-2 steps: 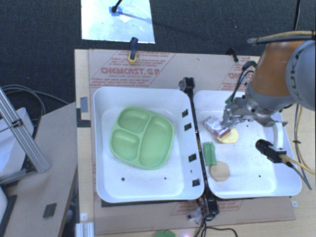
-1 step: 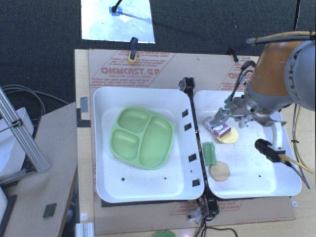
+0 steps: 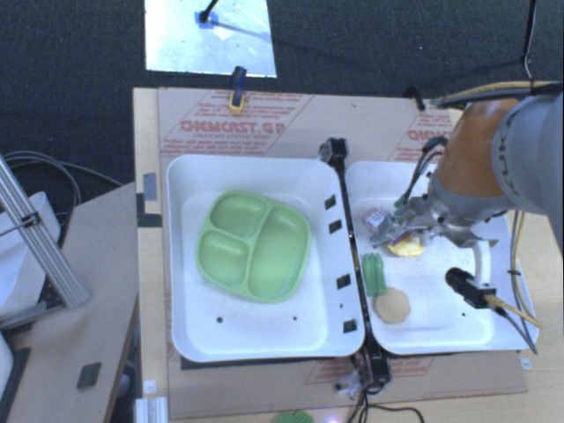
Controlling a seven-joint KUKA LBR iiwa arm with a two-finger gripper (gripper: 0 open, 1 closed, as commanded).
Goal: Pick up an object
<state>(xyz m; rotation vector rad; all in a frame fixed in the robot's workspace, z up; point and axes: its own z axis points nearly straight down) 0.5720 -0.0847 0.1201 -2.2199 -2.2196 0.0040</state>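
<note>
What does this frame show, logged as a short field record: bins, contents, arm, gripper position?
left bin: holds a green divided plate, lying flat
right bin: holds a yellow object, a green object and a tan round object
arm: reaches in from the right, over the right bin
gripper: low over the right bin, right beside the yellow object
grasp: cannot tell whether anything is held
green and tan objects: close to the divider between the bins, apart from the gripper

Yellow object (image 3: 407, 248) in right bin (image 3: 441, 335)
</note>
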